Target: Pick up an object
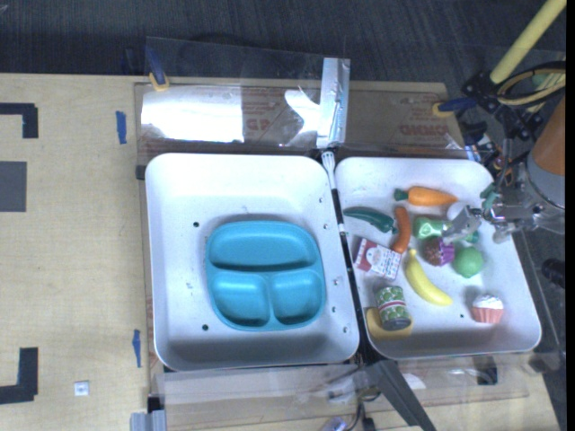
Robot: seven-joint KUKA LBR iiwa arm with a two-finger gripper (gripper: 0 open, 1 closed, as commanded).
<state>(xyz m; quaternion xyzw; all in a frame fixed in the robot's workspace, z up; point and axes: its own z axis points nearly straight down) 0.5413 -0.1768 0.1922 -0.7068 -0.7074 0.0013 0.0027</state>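
My gripper (pixel 467 218) is down in the right bin (pixel 521 330), sitting right over the cluster near the far right side, next to the purple toy (pixel 437 252) and the green ball (pixel 468 262). Honestly can't tell from this angle how it's set or whether it has anything, so I'd call the pick not done yet: nothing is visibly lifted, everything looks like it's lying on the bin floor.

Rest of that bin: a toy carrot (pixel 431 197) toward the back, a dark green pepper (pixel 370 218) and an orange-red piece (pixel 402 227) just beside it, a small red-and-white carton (pixel 378 259), a banana (pixel 426 281), a little can (pixel 392 304) near the front on something yellow, and a cupcake (pixel 487 309) in the front right corner.

The left bin (pixel 171 241) on the worktop (pixel 63 268) holds a blue divided tray (pixel 265 272), nothing in its compartments.
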